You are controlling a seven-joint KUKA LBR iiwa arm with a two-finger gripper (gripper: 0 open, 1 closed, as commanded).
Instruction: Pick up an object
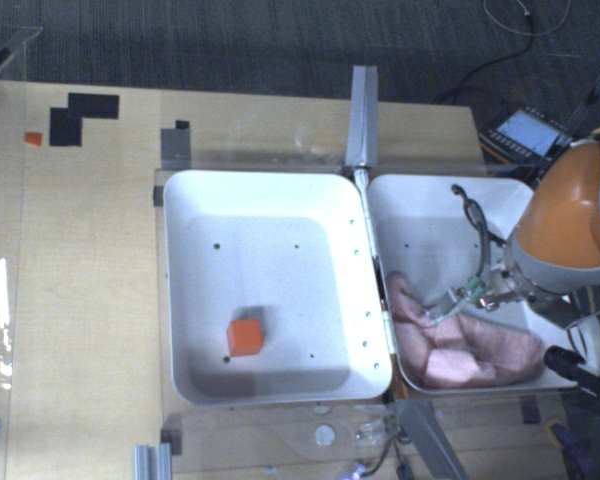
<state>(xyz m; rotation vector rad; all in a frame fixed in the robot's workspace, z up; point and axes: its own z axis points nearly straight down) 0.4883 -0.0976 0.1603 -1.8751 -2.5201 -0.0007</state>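
Pale wooden bench (80, 298) — two white bins (270, 208) side by side.

Arm (570, 218) cut off at right edge; hides right bin (420, 208) corner.

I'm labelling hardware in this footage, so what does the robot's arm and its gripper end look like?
The arm is bulky and rounded, with a glossy orange band above a grey wrist section. A dark cable curls beside it over the right bin. The gripper end is small, metallic and pale, with a greenish spot; finer detail is too blurred to tell.

Bright, even overhead light. The white bins (270, 193) glare slightly, with soft shadow along their near walls. A reflected streak marks the desk (80, 268) at left. Overall focus is slightly soft.
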